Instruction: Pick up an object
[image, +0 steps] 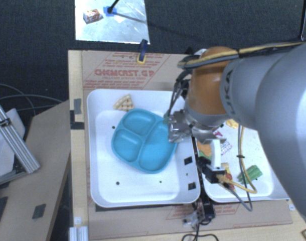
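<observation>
So the grey arm's gripper (174, 129) is hanging over the right edge of the blue divided plastic plate (142, 140) that's sitting in the left white bin (105, 185); can't tell about the fingers. A tan waffle-patterned wedge (123, 103) is lying behind the plate, and a green toy (250, 173) is sitting in the right bin (263, 192).

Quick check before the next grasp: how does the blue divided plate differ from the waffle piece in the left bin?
The blue divided plate is much larger than the waffle piece. The plate is bright blue and smooth with three compartments; the waffle piece is tan with a grid pattern. The plate sits mid-bin with its right edge under the pincer; the waffle piece lies apart from the arm, near the bin's far wall. Both lie in the left bin.
</observation>
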Available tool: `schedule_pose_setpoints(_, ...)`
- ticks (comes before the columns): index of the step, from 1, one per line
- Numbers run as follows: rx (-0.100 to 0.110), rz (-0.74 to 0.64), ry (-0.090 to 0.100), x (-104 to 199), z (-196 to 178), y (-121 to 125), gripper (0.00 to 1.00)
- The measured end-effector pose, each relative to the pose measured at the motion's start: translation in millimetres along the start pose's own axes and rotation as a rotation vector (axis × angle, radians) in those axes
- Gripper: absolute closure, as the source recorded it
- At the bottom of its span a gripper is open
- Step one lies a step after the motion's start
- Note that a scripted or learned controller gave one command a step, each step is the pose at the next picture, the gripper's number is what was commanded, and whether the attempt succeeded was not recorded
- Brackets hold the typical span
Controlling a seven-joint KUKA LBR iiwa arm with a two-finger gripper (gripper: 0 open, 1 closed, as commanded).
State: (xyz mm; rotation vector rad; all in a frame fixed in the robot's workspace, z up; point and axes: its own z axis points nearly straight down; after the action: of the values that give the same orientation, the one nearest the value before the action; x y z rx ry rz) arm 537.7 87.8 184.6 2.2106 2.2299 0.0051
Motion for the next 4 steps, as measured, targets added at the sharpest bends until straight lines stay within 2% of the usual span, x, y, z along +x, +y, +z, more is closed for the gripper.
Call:
schedule_pose_setpoints(1,-0.003,-0.003,0.004,77,-103,-52,1.00)
schedule_pose_setpoints(2,-0.016,0.001,0.007,116,-360,-18,1.00)
schedule_pose_setpoints(3,0.017,0.001,-0.006,146,-194,-30,1.00)
schedule_pose_setpoints(4,-0.013,0.002,0.006,135,-344,-9,1.00)
